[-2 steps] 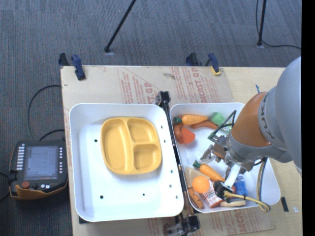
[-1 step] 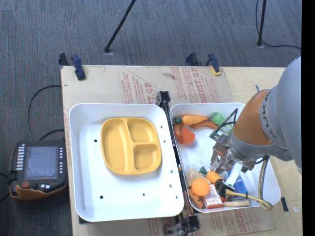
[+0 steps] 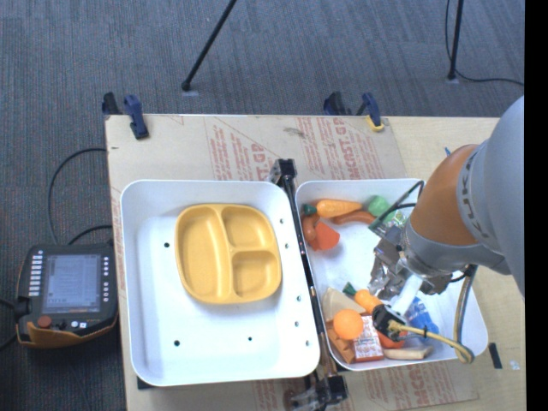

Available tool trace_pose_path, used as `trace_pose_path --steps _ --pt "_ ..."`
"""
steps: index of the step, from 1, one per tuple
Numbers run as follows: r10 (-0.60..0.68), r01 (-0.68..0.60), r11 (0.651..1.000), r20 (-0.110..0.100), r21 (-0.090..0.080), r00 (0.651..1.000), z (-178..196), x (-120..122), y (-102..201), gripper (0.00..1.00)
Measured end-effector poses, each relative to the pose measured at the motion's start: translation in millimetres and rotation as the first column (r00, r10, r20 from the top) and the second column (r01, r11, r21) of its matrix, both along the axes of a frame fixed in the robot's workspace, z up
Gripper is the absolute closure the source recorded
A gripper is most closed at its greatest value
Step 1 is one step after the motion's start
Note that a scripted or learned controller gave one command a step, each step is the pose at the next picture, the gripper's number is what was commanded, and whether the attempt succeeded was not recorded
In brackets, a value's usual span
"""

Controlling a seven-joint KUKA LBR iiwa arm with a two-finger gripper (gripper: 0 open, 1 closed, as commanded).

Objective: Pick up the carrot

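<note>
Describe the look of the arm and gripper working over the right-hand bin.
The arm is thick and rounded, grey, with a broad orange band above the wrist. Below it sits a grey metal wrist section, then the gripper, a cluster of silvery and dark parts. A thin dark cable loops beside the band, and a yellow cable trails off near the gripper.
</note>
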State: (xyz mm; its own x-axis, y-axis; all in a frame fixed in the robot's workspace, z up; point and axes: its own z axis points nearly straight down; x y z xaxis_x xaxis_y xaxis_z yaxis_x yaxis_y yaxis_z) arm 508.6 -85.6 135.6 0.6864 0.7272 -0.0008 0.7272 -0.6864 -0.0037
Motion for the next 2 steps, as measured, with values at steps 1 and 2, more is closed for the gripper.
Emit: trace_pose_path --steps 1,2 --pt "0.009 -0.009 1.000 0.013 -0.003 1.000 -45.1 -29.4 -1.2 1.00" --pt "0.009 -0.009 1.000 0.000 0.000 1.000 -48.5 -33.5 -1.1 0.00"
